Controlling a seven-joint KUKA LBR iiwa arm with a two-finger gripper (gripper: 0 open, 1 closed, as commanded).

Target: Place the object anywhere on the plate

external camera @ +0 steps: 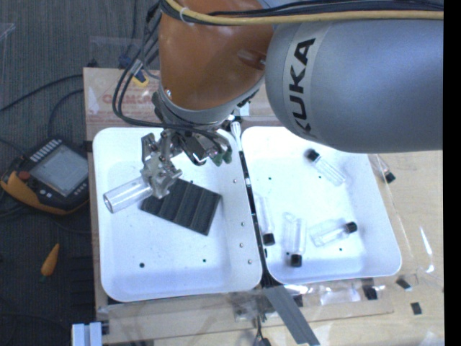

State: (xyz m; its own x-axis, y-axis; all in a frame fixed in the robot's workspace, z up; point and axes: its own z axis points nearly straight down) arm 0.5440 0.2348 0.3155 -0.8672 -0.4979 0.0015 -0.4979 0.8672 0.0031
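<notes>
Two bins (108, 265): one plate (184, 206), five vials (128, 194).

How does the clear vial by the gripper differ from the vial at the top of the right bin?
The clear vial lies in the left bin, beside the dark ribbed plate and right by the gripper; the capped vial lies alone in the right bin. The clear vial looks wider and shows no cap; the capped vial is slimmer with a black cap. Both are transparent and lie on their sides.
</notes>
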